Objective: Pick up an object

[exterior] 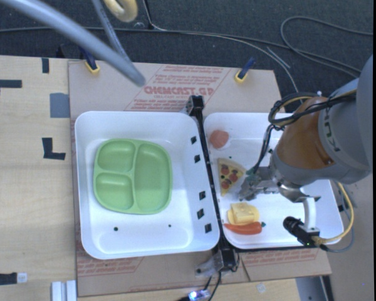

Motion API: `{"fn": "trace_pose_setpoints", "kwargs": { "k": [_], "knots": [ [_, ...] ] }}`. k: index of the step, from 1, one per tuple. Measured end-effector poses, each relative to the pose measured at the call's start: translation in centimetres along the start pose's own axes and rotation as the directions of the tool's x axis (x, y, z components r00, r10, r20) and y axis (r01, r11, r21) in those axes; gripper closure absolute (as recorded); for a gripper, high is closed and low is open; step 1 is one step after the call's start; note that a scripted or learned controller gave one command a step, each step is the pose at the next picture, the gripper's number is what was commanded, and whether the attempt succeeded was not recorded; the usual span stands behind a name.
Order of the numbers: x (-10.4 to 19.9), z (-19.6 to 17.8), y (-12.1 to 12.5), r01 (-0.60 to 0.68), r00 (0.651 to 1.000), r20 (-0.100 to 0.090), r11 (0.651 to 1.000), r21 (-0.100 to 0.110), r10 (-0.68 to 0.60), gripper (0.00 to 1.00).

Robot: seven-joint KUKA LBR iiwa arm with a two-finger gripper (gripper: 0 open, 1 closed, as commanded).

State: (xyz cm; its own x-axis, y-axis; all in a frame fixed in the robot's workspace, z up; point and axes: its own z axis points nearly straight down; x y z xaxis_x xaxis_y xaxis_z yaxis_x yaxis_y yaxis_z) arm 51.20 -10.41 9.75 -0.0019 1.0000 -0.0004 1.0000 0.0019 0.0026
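The right bin (313, 231) holds a pizza slice (228, 175), a pink round piece (220, 138), a yellow block (244, 214) and a red-orange chili-like piece (243, 228). My gripper (249, 189) is low in this bin, just right of the pizza slice and just above the yellow block. Its dark fingers sit close to the pizza's lower right edge. Nothing shows clearly between them. The grey arm with its orange band (301, 146) covers the bin's middle and right part.
The left bin (88, 130) holds a green divided plate (133, 175). A black divider clip strip (203, 174) runs between the bins. Cables lie on the dark floor behind. A grey pole crosses the top left.
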Motion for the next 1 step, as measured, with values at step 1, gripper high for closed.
{"fn": "trace_pose_setpoints", "kwargs": {
  "k": [1],
  "knots": [
    [0.39, -5.93, 0.79, 0.0, 1.0, 0.0, 1.0, -0.001, 0.0, 1.0]
  ]
}}
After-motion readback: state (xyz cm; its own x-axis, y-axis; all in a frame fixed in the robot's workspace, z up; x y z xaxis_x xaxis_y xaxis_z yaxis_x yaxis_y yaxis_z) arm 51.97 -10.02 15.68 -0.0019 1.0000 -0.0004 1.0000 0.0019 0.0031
